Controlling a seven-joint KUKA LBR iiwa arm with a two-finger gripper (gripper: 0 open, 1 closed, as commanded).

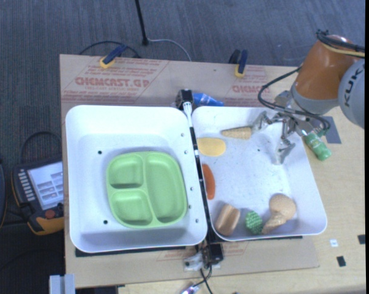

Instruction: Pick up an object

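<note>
My gripper hangs over the back part of the right bin, open, with nothing between its fingers. One fingertip is just right of a tan cone lying on its side; I cannot tell if they touch. Also in this bin are a yellow oval piece, an orange-red piece along the left wall, a brown bun, a small green piece and a beige ice-cream-like piece at the front.
The left bin holds a green divided plate. A green bottle lies on the bench just right of the right bin. A blue object sits behind the bins. Clamps and cables run along the board's back edge.
</note>
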